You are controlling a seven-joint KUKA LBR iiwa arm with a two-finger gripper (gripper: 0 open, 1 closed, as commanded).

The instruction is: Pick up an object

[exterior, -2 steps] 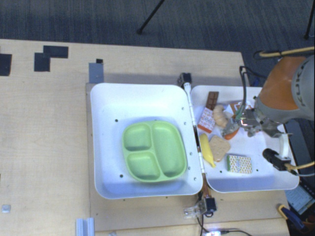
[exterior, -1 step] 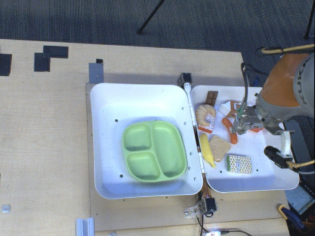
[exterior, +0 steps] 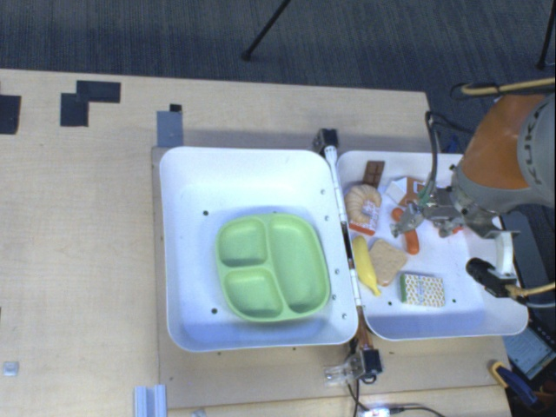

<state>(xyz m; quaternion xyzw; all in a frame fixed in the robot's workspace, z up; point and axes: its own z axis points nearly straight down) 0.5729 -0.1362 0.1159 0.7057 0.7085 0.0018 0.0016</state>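
tray in left bin | banana, bread, box in right bin

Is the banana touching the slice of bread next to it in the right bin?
Touching. The camera view shows the banana lying along the bread slice's left edge, with no white bin floor between them.

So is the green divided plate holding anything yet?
Empty: the green plate in the left bin shows three bare compartments.
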